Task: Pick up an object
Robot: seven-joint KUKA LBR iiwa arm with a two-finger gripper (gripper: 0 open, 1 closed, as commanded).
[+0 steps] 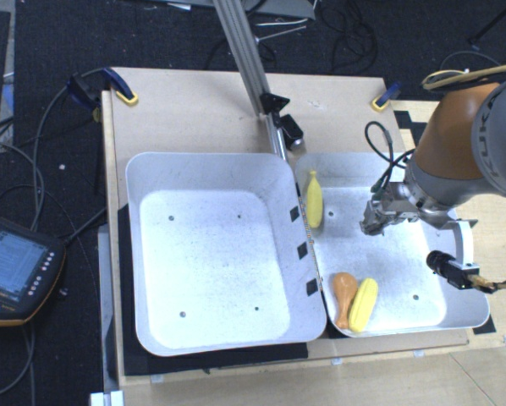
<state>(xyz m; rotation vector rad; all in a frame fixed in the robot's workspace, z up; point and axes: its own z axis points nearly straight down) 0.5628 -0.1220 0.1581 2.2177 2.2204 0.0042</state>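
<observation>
Grey robot hand (376, 220), grip state unclear, hovers beside a yellow plastic banana (314, 201); it should centre before closing.

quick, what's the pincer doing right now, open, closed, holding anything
Pincer: above the right bin, with no object seen in it; whether it is open or closed cannot be told.

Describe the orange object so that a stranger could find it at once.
Look in the right bin, at its near left corner beside the wall shared with the left bin. The orange object lies there, touching a yellow object; it alone is orange.
</observation>
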